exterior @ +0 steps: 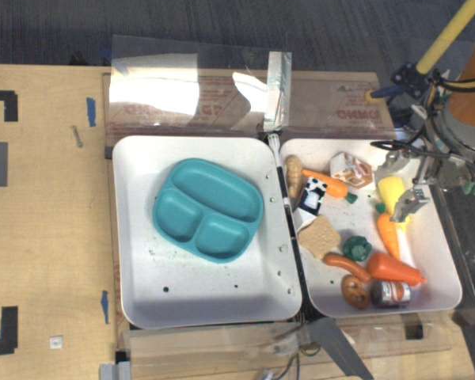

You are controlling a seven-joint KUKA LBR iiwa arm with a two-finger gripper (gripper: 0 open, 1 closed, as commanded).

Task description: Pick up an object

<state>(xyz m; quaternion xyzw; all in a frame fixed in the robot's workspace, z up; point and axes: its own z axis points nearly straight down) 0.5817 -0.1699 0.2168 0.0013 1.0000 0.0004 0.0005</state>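
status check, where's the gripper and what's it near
Gripper low over right bin, far end, beside yellow toy. Nothing seen between fingers. Carrot close below. Teal tray in left bin.

A divided tray (209, 208) lies in the left bin (134, 236); toy foods (356, 248) crowd the right bin (443, 283).

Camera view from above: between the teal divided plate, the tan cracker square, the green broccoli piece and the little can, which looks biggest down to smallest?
Largest to smallest, as seen:
1. Teal divided plate, by far.
2. Tan cracker square.
3 and 4. Little can and green broccoli piece look too alike to rank.
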